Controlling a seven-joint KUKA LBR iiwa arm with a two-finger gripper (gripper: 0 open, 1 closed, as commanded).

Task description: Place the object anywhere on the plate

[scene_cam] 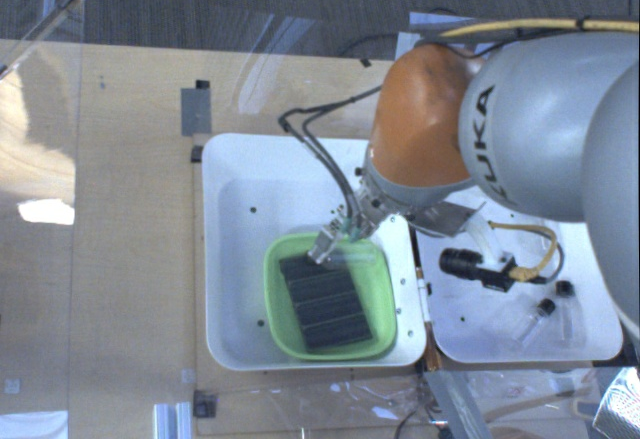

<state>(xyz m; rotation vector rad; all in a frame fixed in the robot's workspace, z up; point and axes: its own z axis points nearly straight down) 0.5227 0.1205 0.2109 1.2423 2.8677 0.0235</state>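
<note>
The dark grey ribbed object lies flat on the green plate, lower middle of the frame, inside the left white bin. The gripper hangs at the object's upper end, over the plate's upper rim. I cannot tell whether it is spread or closed. A small black piece lies in the right bin.

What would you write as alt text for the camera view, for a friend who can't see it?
A dark ridged block lies on a green plate in the left white bin. The robot's hand is at the block's upper end, under a grey arm with an orange band.
</note>
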